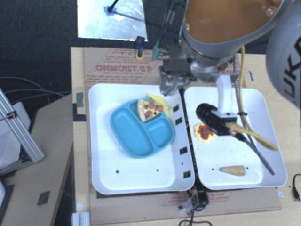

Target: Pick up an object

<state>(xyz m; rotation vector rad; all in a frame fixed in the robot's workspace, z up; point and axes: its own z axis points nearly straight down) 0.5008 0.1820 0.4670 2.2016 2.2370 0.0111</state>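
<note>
Toys lie in two white bins that sit side by side on a bench [80, 142]. The left bin [108, 173] holds a blue plate [136, 135] with three parts, near the middle of the bin. A pizza slice [149, 110] lies on the plate's far right part. A yellow piece [159, 99] pokes out from behind the slice, toward the bin's far right corner. It is too small to name.

The right bin [254, 105] holds a small round red and orange toy [204, 133] close to its left edge. A tan cone [233, 170] lies on its side near the bin's front edge, well apart from the round toy.

The gripper [170, 86] hangs over the far right corner of the left bin, just beside the wall where the two bins meet. It is near the yellow piece and the pizza slice. I cannot tell if it is open or closed.
</note>
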